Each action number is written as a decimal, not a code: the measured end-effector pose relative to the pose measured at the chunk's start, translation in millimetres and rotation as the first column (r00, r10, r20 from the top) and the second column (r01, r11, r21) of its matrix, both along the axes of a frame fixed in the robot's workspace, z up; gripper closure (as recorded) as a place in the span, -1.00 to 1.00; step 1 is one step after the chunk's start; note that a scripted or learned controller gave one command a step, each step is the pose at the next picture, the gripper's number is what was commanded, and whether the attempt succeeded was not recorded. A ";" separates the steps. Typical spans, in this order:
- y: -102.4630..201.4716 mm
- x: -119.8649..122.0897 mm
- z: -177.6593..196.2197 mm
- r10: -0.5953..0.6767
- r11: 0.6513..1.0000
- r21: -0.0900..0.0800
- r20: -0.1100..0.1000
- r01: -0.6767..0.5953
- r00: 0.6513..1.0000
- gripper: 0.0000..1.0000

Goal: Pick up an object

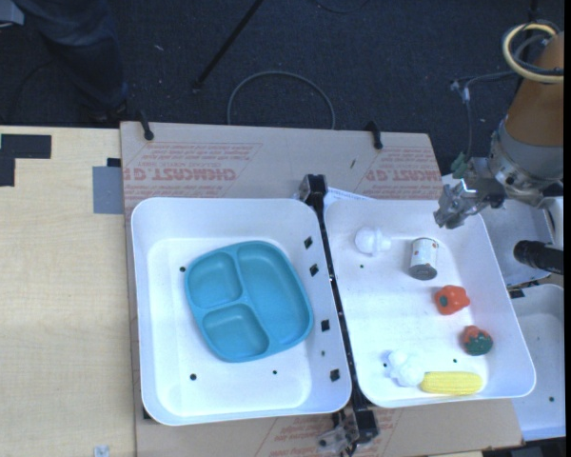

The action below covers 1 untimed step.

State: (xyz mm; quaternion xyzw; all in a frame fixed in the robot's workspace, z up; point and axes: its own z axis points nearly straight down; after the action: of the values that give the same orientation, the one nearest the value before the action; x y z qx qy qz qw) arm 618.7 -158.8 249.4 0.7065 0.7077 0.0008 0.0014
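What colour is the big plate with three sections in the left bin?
Light blue. The plate shows plainly in the camera view, lying in the left bin.

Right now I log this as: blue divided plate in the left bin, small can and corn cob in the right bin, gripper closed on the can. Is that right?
One thing is wrong. The camera view shows the gripper above the right bin's far edge, apart from the can, which lies untouched on the bin floor. The blue divided plate does sit in the left bin, and the corn cob in the right one.
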 end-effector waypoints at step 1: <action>50.5 -18.3 -14.1 0.002 1.000 0.004 -0.008 -0.002 1.000 1.00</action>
State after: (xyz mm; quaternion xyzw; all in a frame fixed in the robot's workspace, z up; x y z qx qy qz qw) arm 600.4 -108.3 235.3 0.7059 0.7083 -0.0007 -0.0027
